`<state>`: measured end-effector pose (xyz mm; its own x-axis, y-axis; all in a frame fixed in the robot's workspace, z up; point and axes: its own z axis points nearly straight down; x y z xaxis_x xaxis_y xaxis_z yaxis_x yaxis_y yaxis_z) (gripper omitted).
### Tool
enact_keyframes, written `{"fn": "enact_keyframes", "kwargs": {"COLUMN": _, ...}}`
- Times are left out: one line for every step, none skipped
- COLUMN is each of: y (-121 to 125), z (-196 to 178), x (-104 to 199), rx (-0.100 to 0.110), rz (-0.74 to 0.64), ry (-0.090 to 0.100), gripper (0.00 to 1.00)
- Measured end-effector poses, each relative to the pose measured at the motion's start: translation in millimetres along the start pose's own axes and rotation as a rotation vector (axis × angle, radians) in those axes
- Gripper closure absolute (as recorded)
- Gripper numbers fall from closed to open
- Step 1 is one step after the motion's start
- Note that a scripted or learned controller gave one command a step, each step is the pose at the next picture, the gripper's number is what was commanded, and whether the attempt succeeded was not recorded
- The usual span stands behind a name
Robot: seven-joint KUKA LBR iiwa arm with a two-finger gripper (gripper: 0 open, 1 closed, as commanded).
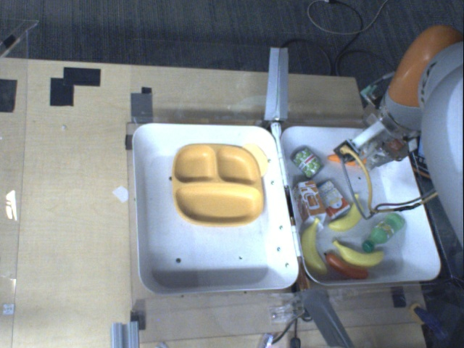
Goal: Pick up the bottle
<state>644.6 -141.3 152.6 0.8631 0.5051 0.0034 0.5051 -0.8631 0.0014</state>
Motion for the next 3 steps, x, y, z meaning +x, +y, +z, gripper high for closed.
{"fn": "enact_keyframes", "kwargs": {"y": 34, "z": 64, "x": -60, "rx": -0.004, "rz": 0.071, "ry": 0.002, "gripper": 1.00}}
{"fn": "enact_keyframes", "kwargs": {"y": 34, "z": 65, "x": -60, "rx": -0.002, "rz": 0.072, "ry": 0.002, "gripper": 0.00}}
{"fn": "enact_keyframes", "kwargs": {"y": -29, "z": 63, "x": -106, "rx": -0.003, "rz": 0.276, "ry": 0.005, "gripper": 0.00}}
